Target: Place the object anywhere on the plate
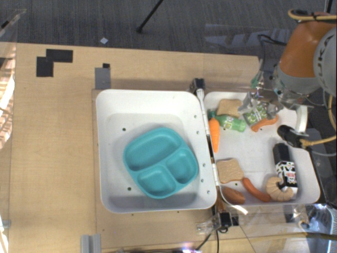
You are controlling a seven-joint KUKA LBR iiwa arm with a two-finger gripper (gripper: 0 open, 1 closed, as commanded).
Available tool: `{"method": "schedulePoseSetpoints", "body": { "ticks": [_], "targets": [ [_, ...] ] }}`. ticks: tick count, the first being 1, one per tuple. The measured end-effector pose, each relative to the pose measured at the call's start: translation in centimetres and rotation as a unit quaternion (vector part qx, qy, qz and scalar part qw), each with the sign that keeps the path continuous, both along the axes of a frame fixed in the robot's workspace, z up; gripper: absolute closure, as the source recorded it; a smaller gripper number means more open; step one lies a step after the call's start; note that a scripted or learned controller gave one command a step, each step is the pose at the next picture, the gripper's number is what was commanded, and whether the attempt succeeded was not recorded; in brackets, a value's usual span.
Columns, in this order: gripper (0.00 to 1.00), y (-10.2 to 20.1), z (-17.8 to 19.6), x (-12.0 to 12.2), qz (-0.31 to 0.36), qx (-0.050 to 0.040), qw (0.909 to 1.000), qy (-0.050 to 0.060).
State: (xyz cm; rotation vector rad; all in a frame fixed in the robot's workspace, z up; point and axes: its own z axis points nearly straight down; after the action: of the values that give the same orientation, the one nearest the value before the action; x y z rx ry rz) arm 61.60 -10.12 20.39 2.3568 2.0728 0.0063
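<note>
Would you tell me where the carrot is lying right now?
The carrot lies in the right bin, against its left wall, just left of the green bottle and above a bread slice.

You have a teal plate as your landmark, sitting in the white left bin. Right of it, in the other white bin, you see an orange carrot, a green item, two tan bread slices, reddish-brown sausages, and a black bottle with a black-and-white cow-spotted label. The bench is pale wood with black patches.
</note>
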Motion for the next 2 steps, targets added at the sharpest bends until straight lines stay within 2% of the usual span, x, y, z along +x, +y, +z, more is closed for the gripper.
{"method": "schedulePoseSetpoints", "body": {
  "ticks": [1, 2],
  "targets": [
    [1.0, 6.6, -0.8, -7.7, 0.051, 0.0012, 0.9987, 0.002],
    [1.0, 11.9, -1.7, -11.1, 0.069, -0.0116, 0.9975, 0.0]
  ]
}}
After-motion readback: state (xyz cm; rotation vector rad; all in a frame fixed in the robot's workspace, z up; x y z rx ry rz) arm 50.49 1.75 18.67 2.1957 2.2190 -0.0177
